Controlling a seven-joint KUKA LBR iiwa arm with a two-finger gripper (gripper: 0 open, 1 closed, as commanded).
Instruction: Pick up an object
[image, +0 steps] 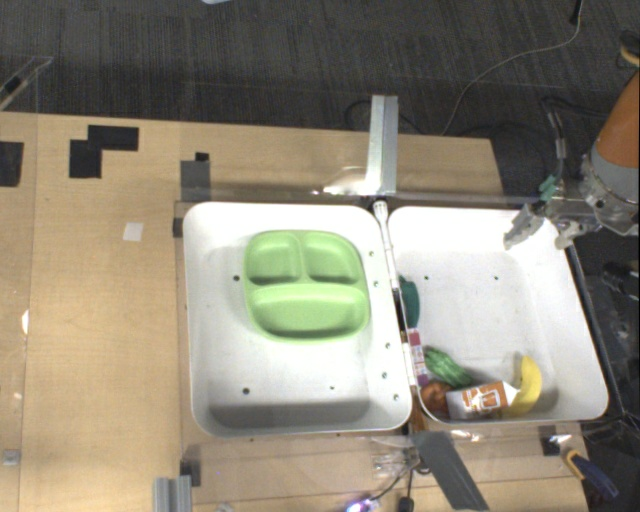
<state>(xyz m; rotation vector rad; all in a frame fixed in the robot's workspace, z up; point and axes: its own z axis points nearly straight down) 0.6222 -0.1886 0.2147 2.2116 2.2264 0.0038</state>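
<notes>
The right bin (480, 290) holds a small heap at its front edge. In it are a yellow banana (529, 382), an orange and white carton (478, 400), a green leafy item (448, 368) and a reddish round item (432, 397). A teal object (409, 300) lies against the bin's left wall. My gripper (541, 229) hangs over the bin's far right corner, well away from the heap. It is open, with nothing between its two grey fingers (519, 229).
The left bin (215, 330) carries a green divided plate (304, 282) near its middle. A metal post (384, 140) rises behind the divider between the bins. The arm's orange band (620, 135) shows at the right edge.
</notes>
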